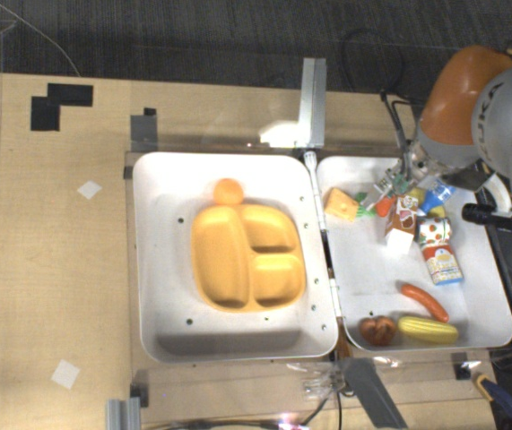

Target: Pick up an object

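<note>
Arm (484,106): we see it reach in at the right bin's far right corner.
Jaws (399,184): low over the far-edge clutter; we cannot tell their state.
Right bin (363,276): cheese (342,204) near its far left corner, cartons (438,249) mid-right, sausage (424,301), corn (428,331) and a brown fruit (378,331) along its near edge.
Left bin (161,240): we see a yellow tray (242,256) at centre, an orange (229,191) touching its far edge.

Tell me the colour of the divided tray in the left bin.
Yellow-orange, plain, with no pattern: the tray shows best in the camera view.
</note>
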Robot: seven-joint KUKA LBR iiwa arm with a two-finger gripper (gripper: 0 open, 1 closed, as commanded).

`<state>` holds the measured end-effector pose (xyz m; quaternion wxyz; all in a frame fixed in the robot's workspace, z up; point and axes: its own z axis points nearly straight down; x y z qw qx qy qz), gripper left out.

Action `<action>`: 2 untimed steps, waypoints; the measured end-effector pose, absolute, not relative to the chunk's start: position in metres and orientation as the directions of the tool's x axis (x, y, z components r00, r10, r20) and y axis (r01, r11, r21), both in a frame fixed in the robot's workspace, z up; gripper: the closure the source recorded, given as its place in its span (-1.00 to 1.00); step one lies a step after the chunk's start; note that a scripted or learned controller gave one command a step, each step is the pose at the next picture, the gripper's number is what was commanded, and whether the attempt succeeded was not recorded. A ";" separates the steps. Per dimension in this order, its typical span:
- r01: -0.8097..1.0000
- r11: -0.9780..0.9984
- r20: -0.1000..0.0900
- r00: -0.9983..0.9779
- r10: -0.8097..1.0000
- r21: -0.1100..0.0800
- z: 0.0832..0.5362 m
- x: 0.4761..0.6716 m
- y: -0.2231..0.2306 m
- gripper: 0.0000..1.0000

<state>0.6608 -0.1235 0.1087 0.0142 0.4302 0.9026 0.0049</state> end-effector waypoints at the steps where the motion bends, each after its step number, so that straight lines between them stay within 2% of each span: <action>1: 0.903 0.430 -0.005 -0.430 0.903 0.009 0.164 0.654 -0.096 1.00; 2: 0.993 0.118 0.000 -0.118 0.993 0.006 0.186 0.667 -0.023 1.00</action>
